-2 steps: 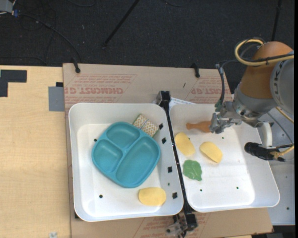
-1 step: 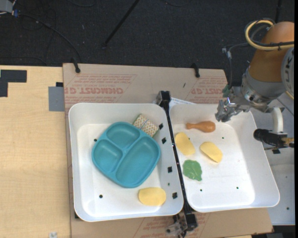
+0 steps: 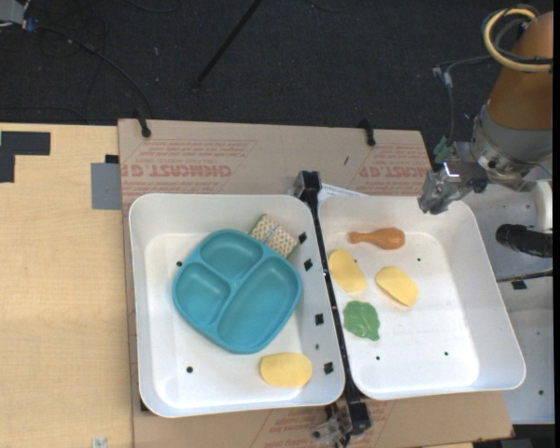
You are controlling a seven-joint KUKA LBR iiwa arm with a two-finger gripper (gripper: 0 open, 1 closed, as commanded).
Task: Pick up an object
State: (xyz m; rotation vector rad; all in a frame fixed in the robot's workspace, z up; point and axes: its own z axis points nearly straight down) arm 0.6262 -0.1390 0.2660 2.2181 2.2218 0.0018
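Note:
My gripper (image 3: pixel 436 197) hangs at the far right corner of the right bin (image 3: pixel 467 367), above its rim, with nothing visible between its fingers. In that bin lie a brown chicken drumstick (image 3: pixel 378 239), two yellow pieces (image 3: pixel 346 272) (image 3: pixel 397 286) and a green leafy piece (image 3: pixel 362 320). The drumstick is the nearest to the gripper, lower left of it. The left bin (image 3: pixel 149 250) holds a teal divided plate (image 3: pixel 236 289), a patterned cracker (image 3: pixel 274 235) at the plate's far edge and a yellow piece (image 3: pixel 286 370) near the front.
A black divider clip (image 3: pixel 309 187) marks where the two bins meet. Cardboard (image 3: pixel 243 161) lies under both bins. Wooden bench (image 3: pixel 47 287) spreads to the left. The grey and orange arm (image 3: pixel 523 91) stands at the upper right.

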